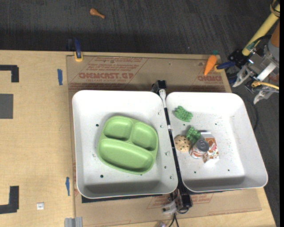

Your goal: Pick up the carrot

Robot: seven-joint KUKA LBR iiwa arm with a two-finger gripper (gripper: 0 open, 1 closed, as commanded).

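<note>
The carrot, orange with a small green top, lies on the cardboard sheet behind the right bin, outside both bins and near that bin's back left corner. My gripper hangs at the far right, above the bench edge beyond the right bin's back right corner. It is roughly a hand's width to the right of the carrot and apart from it. Cables and brackets clutter the wrist.
The left bin holds a green divided plate. In the right bin lie a green leafy piece, a broccoli piece, a cookie and a small can on a packet. A small orange object lies on the dark floor behind.
</note>
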